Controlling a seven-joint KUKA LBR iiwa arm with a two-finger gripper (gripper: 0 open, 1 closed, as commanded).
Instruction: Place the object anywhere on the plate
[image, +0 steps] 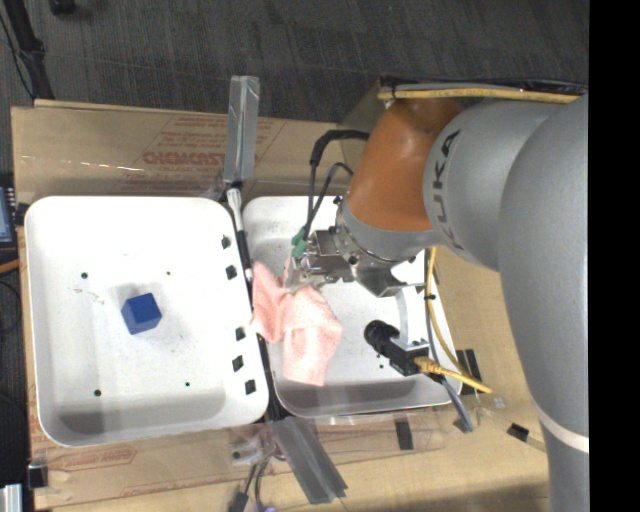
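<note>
Camera view: gripper sits low in the right bin, at its left wall, right over the top end of a pink cloth. Cloth hangs from there, long axis running down and slightly right. Looks pinched, but can't tell finger state w/ the wrist in the way. Blue cube lies in the left bin, well apart. Can't make out a plate.
</note>
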